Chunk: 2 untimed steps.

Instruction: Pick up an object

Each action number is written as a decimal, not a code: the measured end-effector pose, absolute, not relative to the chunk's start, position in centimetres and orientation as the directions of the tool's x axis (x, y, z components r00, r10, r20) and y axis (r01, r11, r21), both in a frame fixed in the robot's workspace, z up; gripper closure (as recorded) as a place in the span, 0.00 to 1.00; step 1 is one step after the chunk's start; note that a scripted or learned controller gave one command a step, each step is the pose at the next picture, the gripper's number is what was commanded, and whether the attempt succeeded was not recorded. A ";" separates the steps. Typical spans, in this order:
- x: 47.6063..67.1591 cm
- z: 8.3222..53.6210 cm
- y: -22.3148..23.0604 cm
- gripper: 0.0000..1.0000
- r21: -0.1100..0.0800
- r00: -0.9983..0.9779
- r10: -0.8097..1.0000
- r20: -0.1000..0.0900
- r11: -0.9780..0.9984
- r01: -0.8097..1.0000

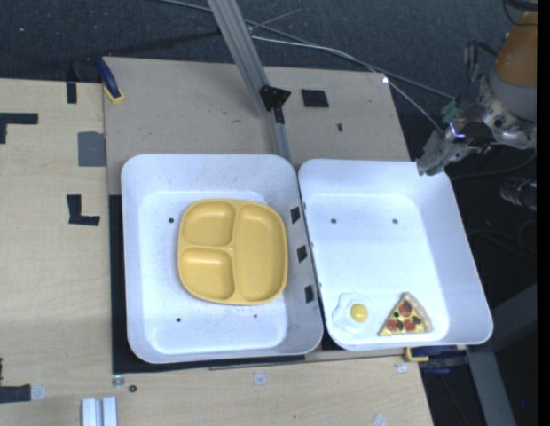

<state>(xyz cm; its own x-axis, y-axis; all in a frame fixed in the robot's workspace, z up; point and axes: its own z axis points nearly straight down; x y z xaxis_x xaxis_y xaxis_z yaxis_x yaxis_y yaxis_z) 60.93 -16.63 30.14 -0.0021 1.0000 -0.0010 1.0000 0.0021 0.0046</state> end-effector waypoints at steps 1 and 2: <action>60.9 30.0 -11.3 1.00 0.000 -0.005 1.000 0.001 0.005 1.000; 60.7 29.6 -5.9 1.00 -0.002 -0.006 1.000 0.001 0.006 1.000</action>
